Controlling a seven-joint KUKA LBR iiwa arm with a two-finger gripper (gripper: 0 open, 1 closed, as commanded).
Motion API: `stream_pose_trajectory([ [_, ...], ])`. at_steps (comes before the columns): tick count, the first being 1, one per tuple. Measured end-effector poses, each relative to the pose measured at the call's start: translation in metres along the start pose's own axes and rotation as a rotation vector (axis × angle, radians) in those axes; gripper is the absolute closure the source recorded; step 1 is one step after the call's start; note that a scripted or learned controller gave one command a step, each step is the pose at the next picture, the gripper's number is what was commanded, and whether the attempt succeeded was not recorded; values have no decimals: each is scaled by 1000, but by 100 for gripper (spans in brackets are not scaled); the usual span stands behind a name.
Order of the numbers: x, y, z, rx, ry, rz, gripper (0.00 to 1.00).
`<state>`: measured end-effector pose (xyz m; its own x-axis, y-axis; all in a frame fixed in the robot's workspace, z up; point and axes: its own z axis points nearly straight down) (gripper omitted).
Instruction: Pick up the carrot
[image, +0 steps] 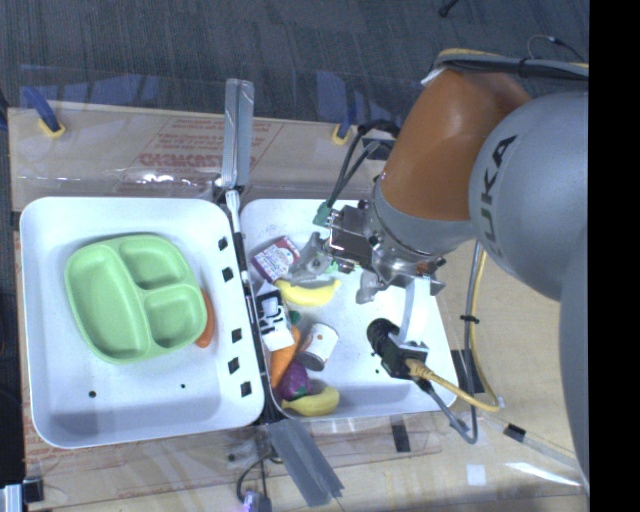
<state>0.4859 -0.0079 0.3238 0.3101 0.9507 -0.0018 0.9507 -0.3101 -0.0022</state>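
arm: grey KUKA arm with orange band reaches in from the right edge of the surface, wrist tipped down over the right bin
claw: claw sits low at the bin's upper middle, right above the banana; two fingers look spread around the banana's top, nothing clearly pinched between them, so narrow-to-medium opening, not holding
carrot (in right bin): carrot lies along the bin's left wall, near the lower left corner, tilted, wedged among other toys, partly covered by the can and the purple item
carrot-like item (left bin): orange sliver tucked against the right side of the green tray; could be a second carrot, too hidden to tell
green tray: green divided tray lies flat in the left bin, toward its upper left, takes most of the floor
banana: banana lies just under the claw, well above the carrot in the pile
can: small white can on its side, touching the carrot's upper end
purple item: purple toy beside carrot's lower end
yellow item: yellow piece at the bin's bottom edge
packet: pink-white packet near the bin's upper left
why placed so: toys crowd the left wall, so the carrot is hard to reach cleanly
judgement: claw is lined up on the banana, not the carrot; needs to shift toward the lower left corner
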Motion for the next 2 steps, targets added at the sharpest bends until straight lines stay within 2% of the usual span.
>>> stream_pose_trajectory([
  [1, -11, -6, 132, 4, 0, -223, 0],
  [2, -22, -2, 135, 5, 1, -266, 0],
])
